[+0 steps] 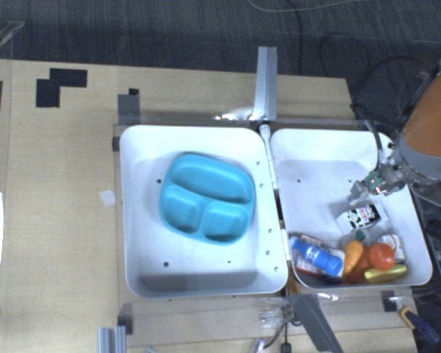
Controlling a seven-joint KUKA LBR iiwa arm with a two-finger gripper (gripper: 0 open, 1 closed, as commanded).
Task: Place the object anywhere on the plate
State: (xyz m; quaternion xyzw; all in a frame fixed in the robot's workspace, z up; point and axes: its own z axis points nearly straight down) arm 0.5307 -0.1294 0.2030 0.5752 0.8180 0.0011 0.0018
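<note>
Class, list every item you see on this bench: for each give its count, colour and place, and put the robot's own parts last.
Bins: two, white, side by side on the bench.
Plate: one, blue, three compartments, in the left bin.
Bottle: one, blue and white, lying at the right bin's front edge.
Carrot: one, orange, beside the bottle.
Tomato: one, red, front right corner.
Banana: one, yellow, below the tomato.
Small card: one, black and white, mid right bin.
Arm: one, grey and orange, at right.
Gripper: one, above the right bin.

The plate [206,197] is bright blue in its white bin [136,197], and beside it sit an orange carrot [352,256], a red tomato [381,256], a yellow banana [386,273] and a blue bottle [316,259].
</note>
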